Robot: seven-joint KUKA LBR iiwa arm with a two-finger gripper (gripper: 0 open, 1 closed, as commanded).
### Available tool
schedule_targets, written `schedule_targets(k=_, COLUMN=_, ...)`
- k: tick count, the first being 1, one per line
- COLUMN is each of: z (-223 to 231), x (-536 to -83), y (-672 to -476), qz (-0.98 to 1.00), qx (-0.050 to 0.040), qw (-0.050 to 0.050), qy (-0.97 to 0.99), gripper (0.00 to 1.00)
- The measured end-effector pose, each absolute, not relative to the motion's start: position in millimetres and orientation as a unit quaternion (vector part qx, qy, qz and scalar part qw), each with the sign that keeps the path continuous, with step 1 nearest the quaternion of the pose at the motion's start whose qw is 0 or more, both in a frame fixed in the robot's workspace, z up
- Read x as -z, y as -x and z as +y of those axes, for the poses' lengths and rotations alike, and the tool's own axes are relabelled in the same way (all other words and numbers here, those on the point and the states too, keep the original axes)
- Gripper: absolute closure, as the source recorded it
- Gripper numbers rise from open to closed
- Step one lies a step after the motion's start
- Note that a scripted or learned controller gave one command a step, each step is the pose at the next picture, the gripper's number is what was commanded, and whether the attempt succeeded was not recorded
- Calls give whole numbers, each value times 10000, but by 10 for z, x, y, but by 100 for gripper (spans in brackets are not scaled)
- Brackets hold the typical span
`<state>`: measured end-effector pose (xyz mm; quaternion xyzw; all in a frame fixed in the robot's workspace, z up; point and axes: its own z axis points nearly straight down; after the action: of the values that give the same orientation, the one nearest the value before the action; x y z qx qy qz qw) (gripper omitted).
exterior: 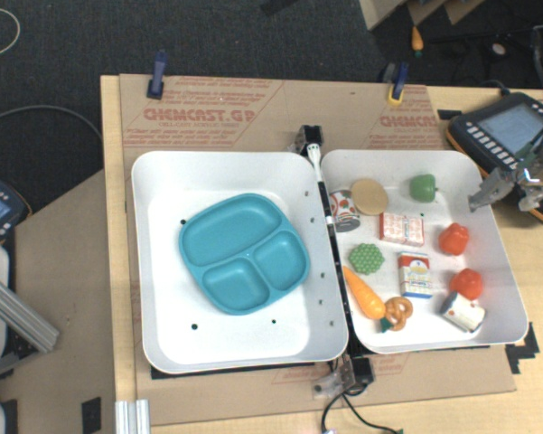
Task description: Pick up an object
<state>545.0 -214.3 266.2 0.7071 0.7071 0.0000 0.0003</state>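
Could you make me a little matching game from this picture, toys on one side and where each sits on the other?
Things:
1. teal divided plate
2. carrot
3. green pepper
4. pretzel

Places:
A. far side of the right bin, towards its right corner
B. alone in the left bin
C. near edge of the right bin, just right of the carrot's tip
D. along the right bin's left wall, below the round green bumpy toy

Pairs: 1-B, 2-D, 3-A, 4-C
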Motion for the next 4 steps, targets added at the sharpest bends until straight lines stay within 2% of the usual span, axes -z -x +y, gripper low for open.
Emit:
schedule_targets(k=1, z=-2225, x=-1177, y=-5697, qz=7073, qx=15, qw=-43, qy=-7069, gripper=0)
schedule_targets(k=2, z=-2186, x=-1045, y=-6403, qz=7091, qx=-29, qw=-16, qy=-7051, gripper=0)
schedule_targets(k=3, z=-2235, x=-1182, y=-5341, qz=7058, qx=7, qw=-35, qy=-7084, gripper=0)
schedule_targets(k=4, z=-1909, x=-870, y=-6153, qz=7092, qx=-18, qw=34, qy=-7050, gripper=0)
